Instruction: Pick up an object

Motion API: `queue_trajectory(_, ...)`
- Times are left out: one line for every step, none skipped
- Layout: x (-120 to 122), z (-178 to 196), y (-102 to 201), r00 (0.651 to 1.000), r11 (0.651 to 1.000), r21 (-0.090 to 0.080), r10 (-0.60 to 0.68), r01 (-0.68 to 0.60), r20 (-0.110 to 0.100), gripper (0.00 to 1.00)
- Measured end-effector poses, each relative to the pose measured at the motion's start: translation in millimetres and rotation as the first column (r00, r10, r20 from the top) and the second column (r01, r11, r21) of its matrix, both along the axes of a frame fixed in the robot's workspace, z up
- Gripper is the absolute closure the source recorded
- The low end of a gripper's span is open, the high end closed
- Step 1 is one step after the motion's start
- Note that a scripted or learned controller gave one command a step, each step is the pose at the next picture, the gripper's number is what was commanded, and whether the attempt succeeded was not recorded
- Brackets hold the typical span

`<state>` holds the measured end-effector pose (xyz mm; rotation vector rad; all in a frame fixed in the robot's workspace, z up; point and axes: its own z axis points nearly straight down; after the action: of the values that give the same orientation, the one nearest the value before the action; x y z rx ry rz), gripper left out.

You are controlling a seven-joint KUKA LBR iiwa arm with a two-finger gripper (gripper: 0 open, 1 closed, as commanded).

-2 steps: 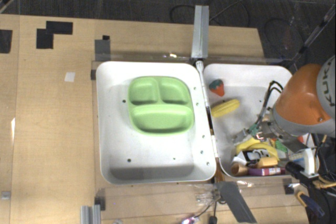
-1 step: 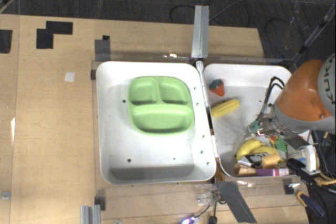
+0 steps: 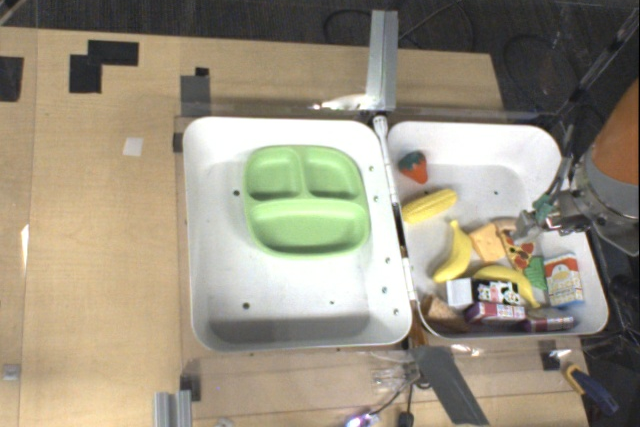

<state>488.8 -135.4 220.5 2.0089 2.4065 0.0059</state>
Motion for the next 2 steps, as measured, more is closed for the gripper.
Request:
queue_trajectory(27.9,-3.2,62.7,0.974,0.974,0.002,-0.227,0.227,-0.003,1.00)
queue_trajectory(27.9,-3.2,62.7,0.974,0.974,0.002,-0.227,0.227,-0.003,0.00)
